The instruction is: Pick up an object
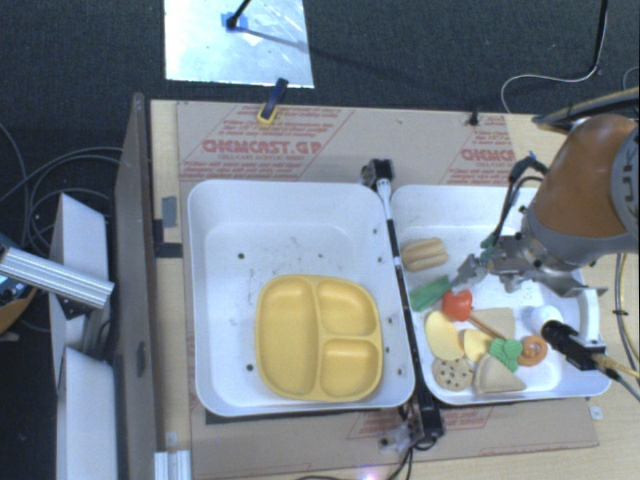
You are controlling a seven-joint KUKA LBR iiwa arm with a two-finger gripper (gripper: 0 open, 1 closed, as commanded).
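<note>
Arm comes in from the right edge, gripper [478, 265] low over the right bin [455, 206] at centre-right of frame, just above the red tomato piece [457, 305] and green piece [429, 293]; can't tell whether it's open or closed, nothing visibly held. Toy food is clustered in that bin's lower half: hot dog bun [423, 254], yellow slice [444, 335], cookie [453, 373], bread wedge [497, 376]. Left bin [230, 218] holds a yellow divided plate [319, 336] at lower centre.
</note>
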